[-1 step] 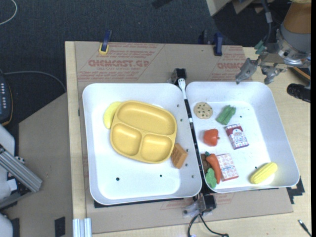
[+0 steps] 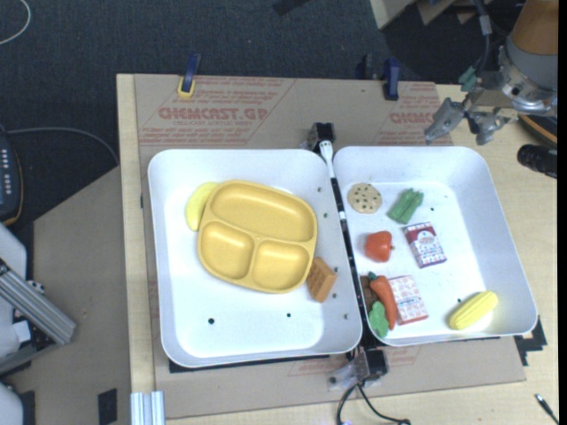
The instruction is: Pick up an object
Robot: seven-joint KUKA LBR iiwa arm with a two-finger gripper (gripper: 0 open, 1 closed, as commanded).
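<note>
Tomato [image 2: 378, 245] | between cookie [image 2: 363, 198], carrot [image 2: 383, 297] | pincer [image 2: 465, 122] spread, clear above bin [image 2: 509, 237]

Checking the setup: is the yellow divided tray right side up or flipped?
Right side up: the yellow tray shows its three open compartments facing up.

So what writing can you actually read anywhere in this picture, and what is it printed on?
"CHEMCAST G P": red print on the brown board under the bins, repeated and cut off behind the right bin.
Red-and-white carton: print too small to read.
Second carton: print too small to read.
</note>
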